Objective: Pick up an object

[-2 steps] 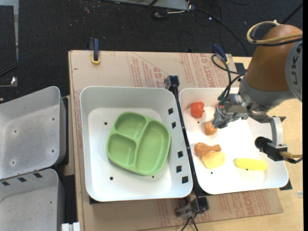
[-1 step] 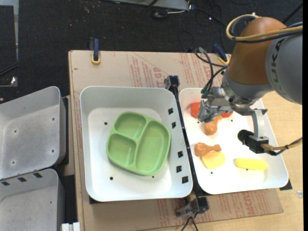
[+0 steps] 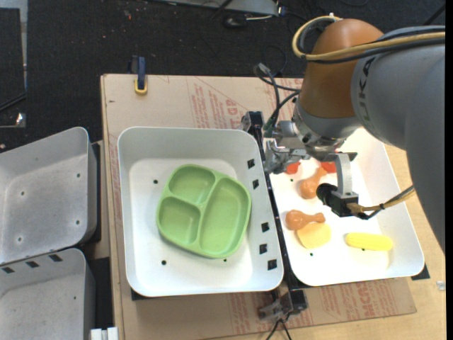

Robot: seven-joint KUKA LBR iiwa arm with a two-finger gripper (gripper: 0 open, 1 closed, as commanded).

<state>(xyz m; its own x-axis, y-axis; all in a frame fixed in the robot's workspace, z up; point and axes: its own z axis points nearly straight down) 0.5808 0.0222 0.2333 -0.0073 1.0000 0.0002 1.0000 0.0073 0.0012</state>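
Jaws hover above right bin (image 3: 333, 264) on cardboard-topped bench (image 3: 184, 94).

The right bin (image 3: 407, 257) carries several small objects. An orange pear-shaped piece (image 3: 304, 219) lies on its side near the bin's left edge, narrow end pointing right. Touching it on the lower right is a pale yellow wedge (image 3: 313, 236), lying flat. A bright yellow oblong piece (image 3: 369, 242) lies flat nearer the front right corner, long axis roughly parallel to the front edge. A second orange piece (image 3: 309, 187) lies toward the back left. Two small red-orange pieces (image 3: 292, 167) and (image 3: 328, 166) lie close to the back edge, partly hidden.

The left bin (image 3: 141, 261) holds a green three-compartment plate (image 3: 204, 210), flat, upright, near the bin's centre.
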